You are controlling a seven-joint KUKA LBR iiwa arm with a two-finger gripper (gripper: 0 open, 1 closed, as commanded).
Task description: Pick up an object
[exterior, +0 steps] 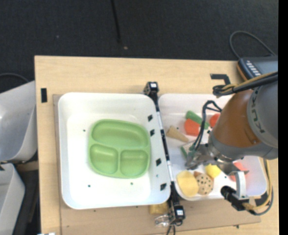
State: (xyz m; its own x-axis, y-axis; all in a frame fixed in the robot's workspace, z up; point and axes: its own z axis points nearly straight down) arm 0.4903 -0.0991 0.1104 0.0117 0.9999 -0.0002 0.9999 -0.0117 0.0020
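Observation:
My gripper (195,158) hangs low in the right bin (173,106), under the grey arm with its orange band (232,124). Just below it lie a pale yellow round piece (186,183), a speckled cookie (204,183) and a small yellow piece (213,170). A small green piece (184,151) sits at its left. Farther back are a tan wedge (177,133), an orange-red piece (191,127) and a green piece (193,115). A red piece (240,166) peeks out at the arm's right. The arm hides much of the bin's right half.
The left bin (75,190) holds a green divided plate (118,148). Black clips run along the divider between the bins (159,141). A cable and a dark device (254,67) lie at the bench's back right.

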